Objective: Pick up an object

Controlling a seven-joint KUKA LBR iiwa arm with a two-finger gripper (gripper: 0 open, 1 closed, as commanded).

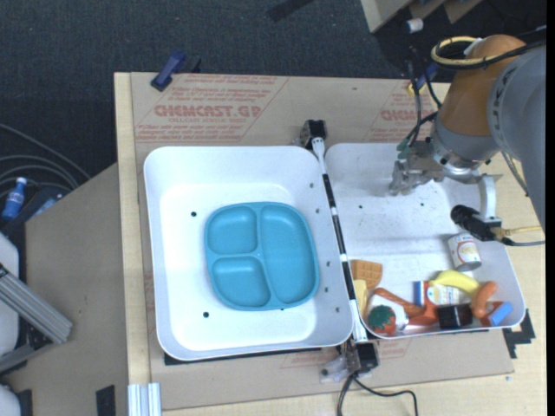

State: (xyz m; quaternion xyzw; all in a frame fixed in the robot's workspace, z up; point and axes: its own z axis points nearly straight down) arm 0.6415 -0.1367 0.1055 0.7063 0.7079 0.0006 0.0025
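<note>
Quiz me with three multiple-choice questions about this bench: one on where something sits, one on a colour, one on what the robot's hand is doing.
1. Where does the divided plate lie?
A. Left bin
B. Right bin
C. On the floor

2. What colour is that plate?
A. Red
B. Blue
C. Black

3. Where is the end effector?
A. Over the plate
B. Among the piled toys
C. Over the right bin's bare far part

Answers: 1 A, it lies in the left bin. 2 B, it is light blue. 3 C, it hangs over the right bin, away from the toys at the near end.
</note>
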